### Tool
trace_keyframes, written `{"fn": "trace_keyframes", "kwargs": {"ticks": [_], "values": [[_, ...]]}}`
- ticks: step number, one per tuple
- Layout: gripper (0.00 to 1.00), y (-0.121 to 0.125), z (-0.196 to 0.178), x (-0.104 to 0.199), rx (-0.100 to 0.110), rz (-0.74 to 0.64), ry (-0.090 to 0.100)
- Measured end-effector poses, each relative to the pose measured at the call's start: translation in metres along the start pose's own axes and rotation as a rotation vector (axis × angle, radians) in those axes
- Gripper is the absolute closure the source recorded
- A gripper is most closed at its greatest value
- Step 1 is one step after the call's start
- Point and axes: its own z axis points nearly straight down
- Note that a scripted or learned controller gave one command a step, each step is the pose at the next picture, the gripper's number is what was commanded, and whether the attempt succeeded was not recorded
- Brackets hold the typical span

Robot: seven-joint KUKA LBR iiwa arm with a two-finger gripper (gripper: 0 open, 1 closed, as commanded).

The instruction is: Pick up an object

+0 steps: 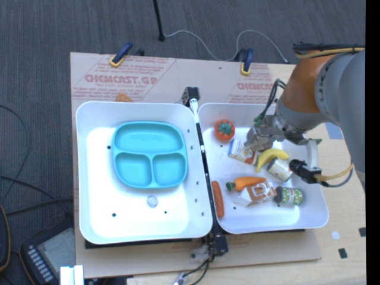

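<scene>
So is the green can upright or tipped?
Tipped. The can lies on its side on the right bin floor, beside the carton.

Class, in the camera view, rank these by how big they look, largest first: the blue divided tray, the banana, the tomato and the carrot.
1. Blue divided tray, by far the largest.
2. Carrot and banana: they look much alike, and the gripper overlaps the banana's end, so I won't rank them.
3. Tomato, smallest.

The right bin (309,221) is crowded by toys around the banana (272,157); open floor is left along its far wall.
</scene>
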Motion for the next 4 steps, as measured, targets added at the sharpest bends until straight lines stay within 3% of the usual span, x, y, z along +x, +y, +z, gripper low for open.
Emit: {"fn": "trace_keyframes", "kwargs": {"ticks": [1, 2, 3, 4], "values": [[0.0, 0.0, 0.0, 0.0, 0.0, 0.0, 0.0], [0.0, -0.014, 0.023, 0.026, -0.003, 0.002, -0.003], [1.0, -0.012, 0.01, 0.023, -0.01, 0.004, -0.009], [0.0, -0.012, 0.01, 0.023, -0.009, 0.004, -0.009]]}}
